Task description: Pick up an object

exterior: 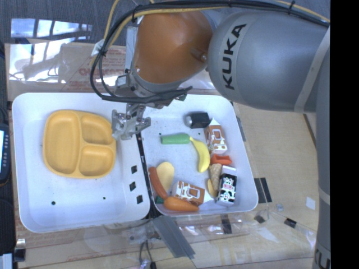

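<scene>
My gripper point(130, 125) hangs low over the divider between the two white bins, near their far end. No object shows in its grasp. Just to its right in the right bin point(238, 144) lie a green pod-shaped piece point(175, 139) and a yellow banana point(201, 155). A black object point(197, 119) sits further back. A yellow divided plate point(78, 143) rests in the left bin point(33, 206), to the left of the gripper.
The right bin's near end is crowded: a red sausage point(156, 183), a pale yellow slice point(165, 174), an orange carrot point(180, 205), two orange-and-white boxes point(216, 139) point(188, 191) and a cow-print carton point(226, 188). The big arm body point(247, 55) overhangs the bins' far right.
</scene>
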You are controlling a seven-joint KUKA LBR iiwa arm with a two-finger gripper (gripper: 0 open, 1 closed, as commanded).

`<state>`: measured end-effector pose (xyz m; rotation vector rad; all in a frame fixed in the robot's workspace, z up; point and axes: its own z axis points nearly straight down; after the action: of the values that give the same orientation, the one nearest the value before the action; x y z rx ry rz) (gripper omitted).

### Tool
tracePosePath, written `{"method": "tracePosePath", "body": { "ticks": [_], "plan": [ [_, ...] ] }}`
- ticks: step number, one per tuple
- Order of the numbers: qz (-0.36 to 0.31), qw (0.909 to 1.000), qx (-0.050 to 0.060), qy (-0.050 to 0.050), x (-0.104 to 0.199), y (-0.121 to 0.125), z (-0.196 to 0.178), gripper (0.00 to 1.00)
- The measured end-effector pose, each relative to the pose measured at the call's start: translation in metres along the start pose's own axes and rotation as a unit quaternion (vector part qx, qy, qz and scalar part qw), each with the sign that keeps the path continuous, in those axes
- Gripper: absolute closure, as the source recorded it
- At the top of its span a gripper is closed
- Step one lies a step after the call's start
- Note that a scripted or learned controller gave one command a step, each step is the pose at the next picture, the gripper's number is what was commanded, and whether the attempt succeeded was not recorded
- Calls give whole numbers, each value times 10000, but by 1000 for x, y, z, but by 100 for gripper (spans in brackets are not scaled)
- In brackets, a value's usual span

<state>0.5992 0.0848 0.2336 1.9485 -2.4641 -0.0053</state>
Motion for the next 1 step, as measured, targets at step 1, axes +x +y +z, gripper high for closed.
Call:
{"method": "tracePosePath", "body": {
  "ticks": [1],
  "plan": [
    [-1028,9947,-25,13,62,26,45,100]
  ]
}}
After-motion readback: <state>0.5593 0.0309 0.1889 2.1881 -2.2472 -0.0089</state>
